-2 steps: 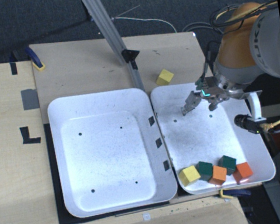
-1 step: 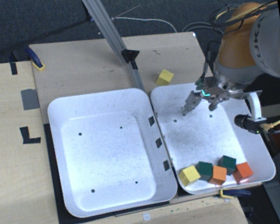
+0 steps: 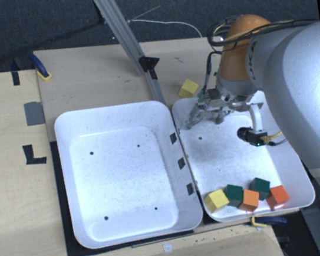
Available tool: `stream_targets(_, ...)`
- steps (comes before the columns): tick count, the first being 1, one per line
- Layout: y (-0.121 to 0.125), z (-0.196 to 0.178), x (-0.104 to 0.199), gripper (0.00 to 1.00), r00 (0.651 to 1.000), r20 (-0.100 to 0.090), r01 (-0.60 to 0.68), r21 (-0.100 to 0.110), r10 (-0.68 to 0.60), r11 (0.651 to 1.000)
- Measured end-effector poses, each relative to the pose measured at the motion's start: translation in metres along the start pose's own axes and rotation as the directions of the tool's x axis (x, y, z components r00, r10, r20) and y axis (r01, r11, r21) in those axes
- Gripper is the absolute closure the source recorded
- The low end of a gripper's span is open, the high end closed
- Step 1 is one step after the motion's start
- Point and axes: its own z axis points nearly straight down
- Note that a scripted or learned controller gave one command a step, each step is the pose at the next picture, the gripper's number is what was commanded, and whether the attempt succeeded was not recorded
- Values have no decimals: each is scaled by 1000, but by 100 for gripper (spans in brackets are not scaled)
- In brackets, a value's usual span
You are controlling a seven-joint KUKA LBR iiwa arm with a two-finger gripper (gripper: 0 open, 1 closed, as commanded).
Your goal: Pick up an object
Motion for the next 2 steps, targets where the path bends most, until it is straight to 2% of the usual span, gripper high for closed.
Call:
stream_targets(1,-8,-111,42,0,1000,-1,1,-11,-1,1000)
stream_targets(2,12,-149,32,0,1000,1,-1,-8,1,1000)
